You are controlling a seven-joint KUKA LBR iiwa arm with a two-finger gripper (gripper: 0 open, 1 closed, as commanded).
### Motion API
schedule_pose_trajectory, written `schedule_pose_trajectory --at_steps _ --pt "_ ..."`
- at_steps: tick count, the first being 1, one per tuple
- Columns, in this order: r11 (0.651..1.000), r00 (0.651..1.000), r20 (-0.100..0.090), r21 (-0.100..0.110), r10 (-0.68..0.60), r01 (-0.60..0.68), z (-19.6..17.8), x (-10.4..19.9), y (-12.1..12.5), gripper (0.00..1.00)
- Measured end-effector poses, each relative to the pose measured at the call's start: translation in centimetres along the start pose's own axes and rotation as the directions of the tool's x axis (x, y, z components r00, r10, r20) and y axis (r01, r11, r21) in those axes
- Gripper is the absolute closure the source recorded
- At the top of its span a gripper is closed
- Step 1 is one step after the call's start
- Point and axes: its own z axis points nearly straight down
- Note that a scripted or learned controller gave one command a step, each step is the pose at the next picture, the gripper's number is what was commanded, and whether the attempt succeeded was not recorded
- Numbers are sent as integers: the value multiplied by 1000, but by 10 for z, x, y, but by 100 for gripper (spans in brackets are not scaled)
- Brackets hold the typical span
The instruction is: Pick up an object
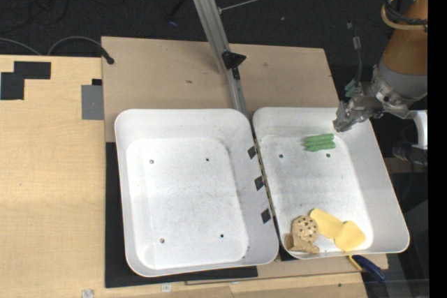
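Hovering: the end effector (344, 121) is hanging over the far right part of the right bin (391, 199), the grey arm (401, 77) reaching in from the right.
Grip: how the end effector is set cannot be told from this slanted view; nothing is showing in it.
Nearest target: a green piece (318, 143) is lying flat on the bin floor, just beside the end effector and a little to its left, apart from it.
Other objects: a yellow piece (339, 229) and a spotted tan piece (304, 230) are sitting together in the near corner of the same bin, touching or nearly so, well apart from the green one.
Left bin (133, 150): sitting beside the right one on the tabletop (49, 171).
Step in hand: judging by position, the arm is lining up on the green piece.
Doing it well: the end effector is probably needing to shift left until centred over the piece, close across its narrow width, and descend straight, since the piece is lying low against the floor.
Risk: a slightly off-centre descent is likely nudging the piece aside rather than catching it.
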Motion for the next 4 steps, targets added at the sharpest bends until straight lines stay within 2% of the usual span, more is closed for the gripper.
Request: schedule_pose_trajectory --at_steps 1,3,4 --pt "1000 1000 0 1 0 0 -51 -1 1 100" --pt "1000 1000 -3 8 -2 2 -53 93 9 100" --pt "1000 1000 -3 6 -2 2 -52 146 21 100"
